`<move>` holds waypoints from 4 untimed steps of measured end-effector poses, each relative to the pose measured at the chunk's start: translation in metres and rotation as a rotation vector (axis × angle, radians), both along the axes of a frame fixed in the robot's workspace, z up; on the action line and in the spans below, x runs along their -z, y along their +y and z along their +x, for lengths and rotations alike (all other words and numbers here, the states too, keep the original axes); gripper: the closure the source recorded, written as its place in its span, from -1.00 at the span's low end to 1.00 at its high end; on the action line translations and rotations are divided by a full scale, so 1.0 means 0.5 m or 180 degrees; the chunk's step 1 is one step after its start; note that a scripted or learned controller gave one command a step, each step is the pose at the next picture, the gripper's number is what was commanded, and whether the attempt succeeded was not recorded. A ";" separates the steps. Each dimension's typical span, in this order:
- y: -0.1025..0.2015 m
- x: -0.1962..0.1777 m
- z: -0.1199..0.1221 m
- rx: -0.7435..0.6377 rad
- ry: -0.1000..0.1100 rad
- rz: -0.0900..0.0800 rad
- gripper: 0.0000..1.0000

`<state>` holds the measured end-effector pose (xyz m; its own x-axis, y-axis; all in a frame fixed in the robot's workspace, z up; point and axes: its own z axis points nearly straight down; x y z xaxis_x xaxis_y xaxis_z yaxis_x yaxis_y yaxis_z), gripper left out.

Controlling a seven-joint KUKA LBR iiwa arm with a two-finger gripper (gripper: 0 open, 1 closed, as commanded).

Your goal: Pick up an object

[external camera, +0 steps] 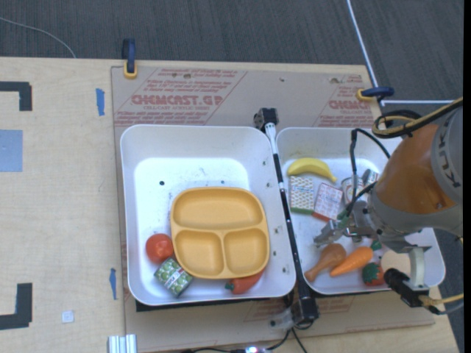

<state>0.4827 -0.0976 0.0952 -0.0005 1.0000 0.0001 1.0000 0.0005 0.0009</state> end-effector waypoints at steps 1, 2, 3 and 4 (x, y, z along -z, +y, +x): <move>0.000 -0.019 0.000 0.0002 -0.0005 -0.0003 1.00; 0.000 -0.019 0.000 0.0003 -0.0004 -0.0003 -1.00; -0.001 -0.039 0.002 0.0002 -0.0014 -0.0007 1.00; -0.001 -0.039 0.002 0.0002 -0.0013 -0.0006 -1.00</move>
